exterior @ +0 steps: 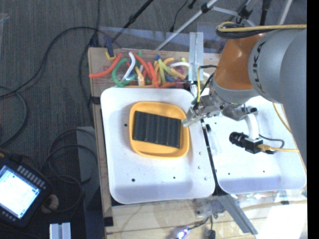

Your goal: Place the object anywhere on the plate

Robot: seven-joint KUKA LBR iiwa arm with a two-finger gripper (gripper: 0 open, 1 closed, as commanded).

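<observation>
Two white bins sit side by side. Left of the gripper (192,117), a dark slab (156,129) already lies on the yellow plate (136,148). Placement looks finished; next, the arm (259,63) should retreat rightward.

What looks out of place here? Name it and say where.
The yellow plate in the left bin sits slightly askew to the bin's edges, with a dark ridged rectangular object lying on it. Behind the bins, colored cables lie in a tangled heap. Nothing looks spilled or broken.
</observation>
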